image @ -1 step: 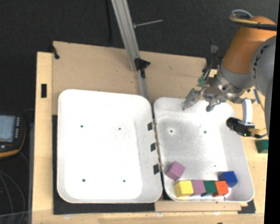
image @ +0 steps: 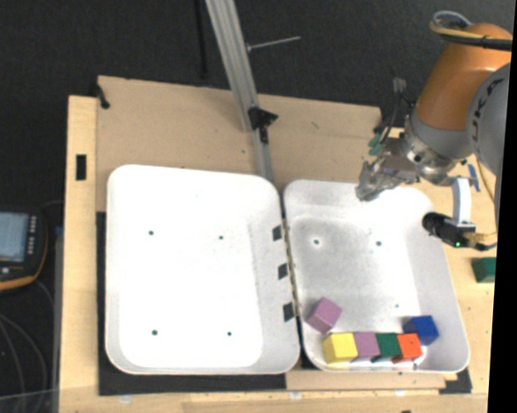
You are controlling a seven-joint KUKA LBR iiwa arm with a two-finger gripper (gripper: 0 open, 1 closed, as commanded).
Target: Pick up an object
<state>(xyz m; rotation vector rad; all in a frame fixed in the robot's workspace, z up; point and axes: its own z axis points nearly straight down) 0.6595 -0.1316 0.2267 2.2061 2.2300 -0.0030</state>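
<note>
- My gripper [image: 372,188] hangs over the far edge of the right bin [image: 361,252]. It holds no block there.
- The blocks sit at the near edge. The purple block [image: 323,314] stands a little apart.
- I should come straight down over it, clear of the yellow block [image: 340,347].

A: Where do the blocks lie?

B: All in the right bin [image: 431,257], along its near edge. A light purple cube [image: 323,314] sits tilted, a little apart from the others, toward the bin's left wall.

A: And the others?

B: A row, touching one another: a yellow cube [image: 340,347], a purple cube [image: 365,345], a green cube [image: 387,345], an orange cube [image: 408,346]. A blue cube [image: 422,328] sits just behind the orange one.
</note>
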